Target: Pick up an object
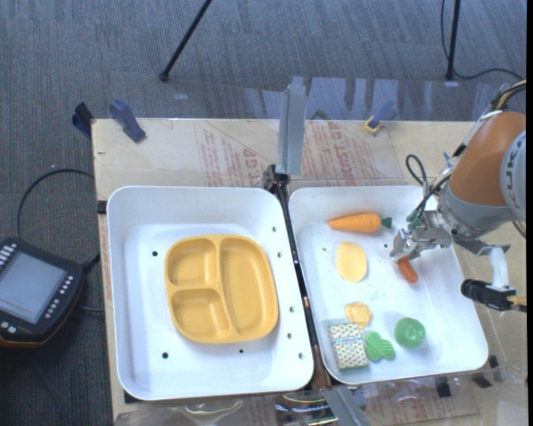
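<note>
My gripper [407, 248] hangs low over the right bin [454, 346], near its right-hand middle. A small red-orange piece [409, 272] lies right at its tip, touching or nearly touching it. To the gripper's left lie an orange carrot [355, 223] with a green end and a pale yellow oval slice [351, 261]. Nearer the front of the bin sit a small yellow piece [358, 313], a green ball [409, 332], a green leafy item [379, 347] and a small patterned box [347, 344].
The left bin [124, 238] holds a yellow divided plate [220, 287]. A grey upright post [292, 131] stands behind the seam between the bins. A handheld pendant [22, 289] lies on the floor at the left. The arm's orange band [489, 162] is at the right.
</note>
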`<move>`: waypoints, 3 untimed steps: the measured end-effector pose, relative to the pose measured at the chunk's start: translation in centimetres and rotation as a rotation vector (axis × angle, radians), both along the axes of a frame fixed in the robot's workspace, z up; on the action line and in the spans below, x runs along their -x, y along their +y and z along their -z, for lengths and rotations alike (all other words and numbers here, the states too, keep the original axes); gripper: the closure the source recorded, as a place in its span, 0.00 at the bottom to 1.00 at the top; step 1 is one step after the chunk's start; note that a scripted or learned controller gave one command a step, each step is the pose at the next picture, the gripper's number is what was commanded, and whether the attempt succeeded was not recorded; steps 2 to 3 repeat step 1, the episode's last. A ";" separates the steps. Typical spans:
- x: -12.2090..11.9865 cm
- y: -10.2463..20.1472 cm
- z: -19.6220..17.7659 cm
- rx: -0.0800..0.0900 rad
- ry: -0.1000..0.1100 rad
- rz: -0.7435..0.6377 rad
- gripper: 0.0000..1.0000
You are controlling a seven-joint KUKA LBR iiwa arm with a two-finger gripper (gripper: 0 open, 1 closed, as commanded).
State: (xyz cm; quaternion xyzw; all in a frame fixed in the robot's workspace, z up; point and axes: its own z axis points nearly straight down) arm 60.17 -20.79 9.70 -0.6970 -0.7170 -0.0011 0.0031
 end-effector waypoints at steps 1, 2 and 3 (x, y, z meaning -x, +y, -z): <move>-1.2 7.8 -13.6 0.006 -0.017 -0.133 1.00; -1.2 7.8 -13.6 0.006 -0.017 -0.133 1.00; -1.2 7.8 -13.6 0.006 -0.017 -0.133 1.00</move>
